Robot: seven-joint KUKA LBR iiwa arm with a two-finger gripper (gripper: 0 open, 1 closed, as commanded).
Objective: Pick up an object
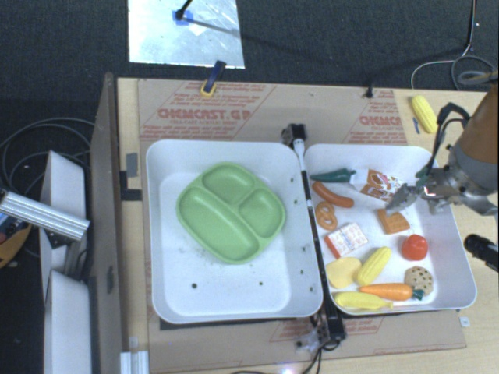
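Observation:
The right bin holds several toy foods: a green pepper, a sausage, a pretzel, a printed white packet, an orange cracker, a tomato, a red-and-white packet, a corn cob, a carrot, a banana and a cookie. My gripper reaches in from the right and sits low over the bin's upper right part, just above the cracker and beside the white packet. Nothing is visibly held in it.
The left bin carries a green divided plate. A yellow toy lies on the bench beyond the right bin. A divider rail separates the bins. Cables run at the far right.

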